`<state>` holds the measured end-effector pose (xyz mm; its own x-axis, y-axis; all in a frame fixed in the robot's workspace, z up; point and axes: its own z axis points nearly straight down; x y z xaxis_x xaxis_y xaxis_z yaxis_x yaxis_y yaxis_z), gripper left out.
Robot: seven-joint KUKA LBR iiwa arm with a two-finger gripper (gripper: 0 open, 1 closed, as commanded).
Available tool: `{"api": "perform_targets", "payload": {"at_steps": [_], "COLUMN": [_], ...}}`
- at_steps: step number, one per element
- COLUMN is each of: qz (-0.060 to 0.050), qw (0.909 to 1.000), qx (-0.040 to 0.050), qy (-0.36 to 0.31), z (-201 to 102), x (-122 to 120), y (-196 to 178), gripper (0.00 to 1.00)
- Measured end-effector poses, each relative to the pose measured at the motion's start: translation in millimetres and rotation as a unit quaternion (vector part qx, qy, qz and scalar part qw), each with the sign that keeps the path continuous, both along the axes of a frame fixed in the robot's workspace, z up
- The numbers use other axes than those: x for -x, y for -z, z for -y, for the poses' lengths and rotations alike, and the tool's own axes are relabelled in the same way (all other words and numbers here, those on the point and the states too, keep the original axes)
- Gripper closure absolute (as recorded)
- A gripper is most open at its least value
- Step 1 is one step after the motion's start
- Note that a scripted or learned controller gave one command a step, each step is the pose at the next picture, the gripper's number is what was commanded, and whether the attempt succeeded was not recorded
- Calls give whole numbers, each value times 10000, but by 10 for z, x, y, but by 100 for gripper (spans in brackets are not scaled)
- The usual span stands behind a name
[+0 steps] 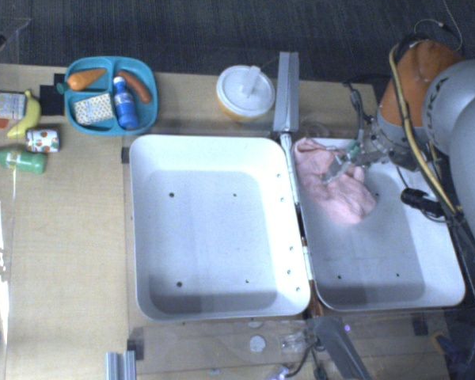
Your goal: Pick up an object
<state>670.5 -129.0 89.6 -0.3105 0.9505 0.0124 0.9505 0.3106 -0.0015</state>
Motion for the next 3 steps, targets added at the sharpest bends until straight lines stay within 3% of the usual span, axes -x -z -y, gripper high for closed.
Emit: {"api": "perform_targets", "payload": {"at_steps": [1, 2, 3], "qz": [66, 103, 124], "qw": [9997, 9981, 9992], "qx": [58, 63, 73], "qy": [231, 608, -361], "z": [-147, 139, -293], "x": [219, 599, 555], "y": [-34, -20, -26], "gripper": [0, 0, 0]}}
